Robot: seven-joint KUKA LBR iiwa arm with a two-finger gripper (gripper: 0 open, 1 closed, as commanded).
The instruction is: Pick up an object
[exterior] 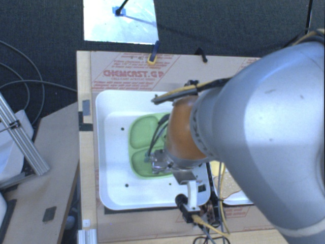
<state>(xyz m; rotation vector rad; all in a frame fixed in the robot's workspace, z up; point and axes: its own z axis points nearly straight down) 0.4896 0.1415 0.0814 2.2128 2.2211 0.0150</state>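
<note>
Just one green tray (141, 136) in the left bin (114, 151).

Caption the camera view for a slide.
KUKA arm reaches over the left white bin, its end effector above a green divided tray.

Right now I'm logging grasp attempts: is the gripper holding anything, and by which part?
It cannot be told: the grey arm with its orange band hides the gripper over the green compartmented plastic tray.
</note>
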